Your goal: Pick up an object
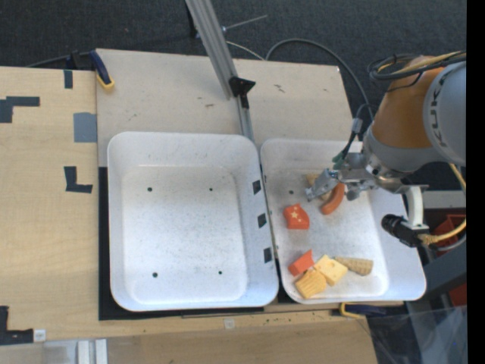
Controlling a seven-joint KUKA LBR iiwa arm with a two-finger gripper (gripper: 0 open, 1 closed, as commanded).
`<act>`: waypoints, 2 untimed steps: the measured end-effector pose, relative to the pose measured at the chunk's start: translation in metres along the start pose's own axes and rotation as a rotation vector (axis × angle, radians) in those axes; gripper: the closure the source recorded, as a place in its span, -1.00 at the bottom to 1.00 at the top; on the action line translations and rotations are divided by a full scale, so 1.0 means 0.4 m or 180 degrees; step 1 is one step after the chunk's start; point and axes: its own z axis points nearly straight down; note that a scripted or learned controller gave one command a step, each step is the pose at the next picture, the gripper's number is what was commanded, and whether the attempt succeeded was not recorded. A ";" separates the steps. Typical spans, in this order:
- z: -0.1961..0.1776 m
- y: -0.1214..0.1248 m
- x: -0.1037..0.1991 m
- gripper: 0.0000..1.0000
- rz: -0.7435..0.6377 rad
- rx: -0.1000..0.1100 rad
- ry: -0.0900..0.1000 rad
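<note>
Over the right bin point(394, 283): gripper point(331, 190) is hanging, fingers seemingly closing on an orange piece point(332, 202).
Risk: grip looking shallow — piece may be slipping out when lifting.

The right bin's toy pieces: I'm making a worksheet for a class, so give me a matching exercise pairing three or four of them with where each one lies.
Things:
1. red block
2. orange sausage-shaped piece
3. cone-shaped piece
4. yellow waffle-like block

Places:
A. beside the gripper, near the right bin's upper middle
B. by the bin's front wall, nearest the camera
C. alone near the bin's centre, toward the left bin
D. rightmost of the front cluster

Pairs: 1-C, 2-A, 3-D, 4-B
</note>
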 end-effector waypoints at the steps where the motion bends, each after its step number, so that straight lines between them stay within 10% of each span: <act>1: 0.157 -0.017 -0.008 -1.00 0.0003 0.0006 0.0001; 2: 0.213 -0.007 -0.001 -1.00 -0.0005 -0.0039 0.0016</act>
